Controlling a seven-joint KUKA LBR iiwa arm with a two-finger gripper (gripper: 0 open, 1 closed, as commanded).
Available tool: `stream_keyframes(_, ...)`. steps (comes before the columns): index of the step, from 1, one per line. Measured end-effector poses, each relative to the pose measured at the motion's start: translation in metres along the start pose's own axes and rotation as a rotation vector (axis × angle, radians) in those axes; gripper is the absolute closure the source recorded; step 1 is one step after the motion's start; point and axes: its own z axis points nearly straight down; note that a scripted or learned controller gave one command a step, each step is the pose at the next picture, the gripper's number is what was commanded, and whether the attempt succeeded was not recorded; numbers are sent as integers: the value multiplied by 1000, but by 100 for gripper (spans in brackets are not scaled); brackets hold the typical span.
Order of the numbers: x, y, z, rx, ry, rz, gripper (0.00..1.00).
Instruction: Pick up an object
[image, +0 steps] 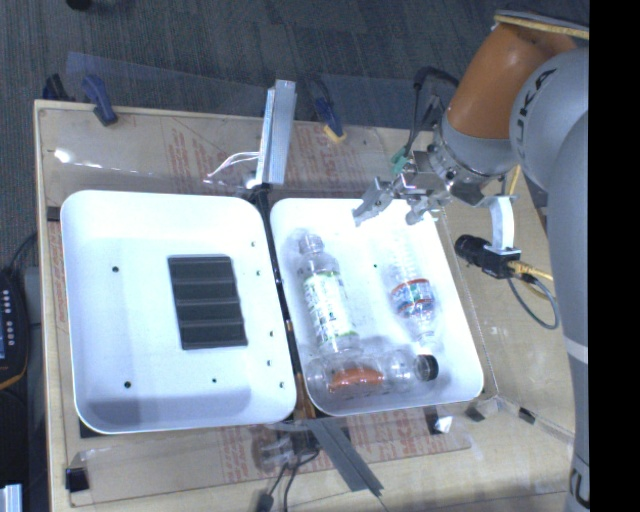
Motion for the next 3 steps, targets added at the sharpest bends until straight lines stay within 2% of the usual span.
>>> stream_keyframes(1, -45, -17, 86, 1, 0, 20, 0)
stream_keyframes(2, -41, -68, 67, -2, 1, -59, 0)
stream_keyframes(3, -42, -61, 119, 1, 1, -68, 0)
